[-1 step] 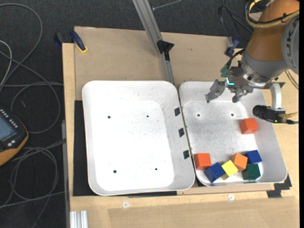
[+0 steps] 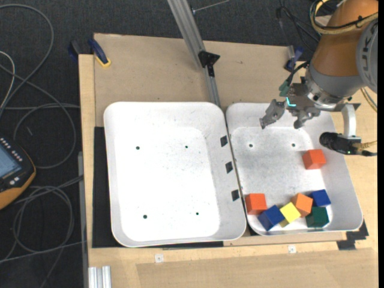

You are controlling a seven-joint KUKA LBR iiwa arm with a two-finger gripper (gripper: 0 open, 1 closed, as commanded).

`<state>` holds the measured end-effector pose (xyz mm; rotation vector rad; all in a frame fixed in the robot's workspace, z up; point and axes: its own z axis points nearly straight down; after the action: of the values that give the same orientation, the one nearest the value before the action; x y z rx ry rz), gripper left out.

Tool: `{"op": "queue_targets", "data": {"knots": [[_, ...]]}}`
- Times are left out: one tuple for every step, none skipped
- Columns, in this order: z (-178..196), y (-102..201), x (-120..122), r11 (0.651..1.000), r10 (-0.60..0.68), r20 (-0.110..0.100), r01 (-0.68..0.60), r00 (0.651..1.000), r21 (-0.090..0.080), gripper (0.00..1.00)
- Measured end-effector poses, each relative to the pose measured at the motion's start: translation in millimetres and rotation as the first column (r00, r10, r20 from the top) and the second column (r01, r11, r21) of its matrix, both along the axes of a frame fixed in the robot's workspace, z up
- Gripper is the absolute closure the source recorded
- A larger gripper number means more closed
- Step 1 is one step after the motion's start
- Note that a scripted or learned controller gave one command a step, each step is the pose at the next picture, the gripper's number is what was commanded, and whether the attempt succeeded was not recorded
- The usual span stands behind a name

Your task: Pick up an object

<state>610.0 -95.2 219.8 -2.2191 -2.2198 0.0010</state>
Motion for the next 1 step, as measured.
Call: {"op": "queue_targets", "data": {"knots": [[-52.9,-7.4,5.9,1.000,-0.001,-0.004,0.001,1.000,0.000,0.00]]}}
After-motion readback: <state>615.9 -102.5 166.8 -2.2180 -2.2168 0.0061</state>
